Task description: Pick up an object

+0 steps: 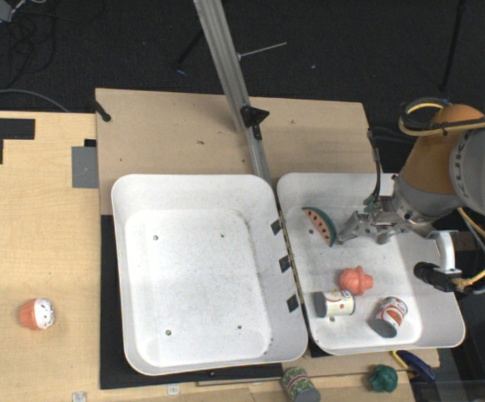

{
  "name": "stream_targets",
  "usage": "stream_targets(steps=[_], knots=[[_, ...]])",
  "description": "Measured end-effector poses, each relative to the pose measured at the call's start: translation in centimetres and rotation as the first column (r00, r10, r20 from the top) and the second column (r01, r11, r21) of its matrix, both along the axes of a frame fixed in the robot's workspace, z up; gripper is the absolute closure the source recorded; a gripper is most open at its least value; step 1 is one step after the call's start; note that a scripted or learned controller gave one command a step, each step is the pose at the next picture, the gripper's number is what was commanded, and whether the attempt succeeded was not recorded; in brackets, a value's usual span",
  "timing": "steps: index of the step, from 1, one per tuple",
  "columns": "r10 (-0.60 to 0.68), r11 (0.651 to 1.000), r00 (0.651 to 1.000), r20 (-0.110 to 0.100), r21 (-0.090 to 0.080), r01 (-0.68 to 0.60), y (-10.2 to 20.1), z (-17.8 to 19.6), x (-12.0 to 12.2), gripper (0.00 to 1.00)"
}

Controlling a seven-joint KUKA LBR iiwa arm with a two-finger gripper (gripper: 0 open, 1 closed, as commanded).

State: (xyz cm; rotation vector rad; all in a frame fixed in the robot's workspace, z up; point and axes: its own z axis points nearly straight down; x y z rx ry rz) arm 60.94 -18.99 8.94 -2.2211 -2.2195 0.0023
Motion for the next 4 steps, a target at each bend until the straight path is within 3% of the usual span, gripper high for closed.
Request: stream_targets(steps=[1,3,4], knots=[[-0.002,1.0,1.0,0.001,0.0,0.002,-0.1,1.2,0.0,1.0],[0.002,1.0,1.0,0.005,-0.001,-0.002,0.1,10.6,-0.4,1.0],[0.002,1.0,1.0,0.003,0.0,-0.002,0.1,12.6,-0.3,1.0]])
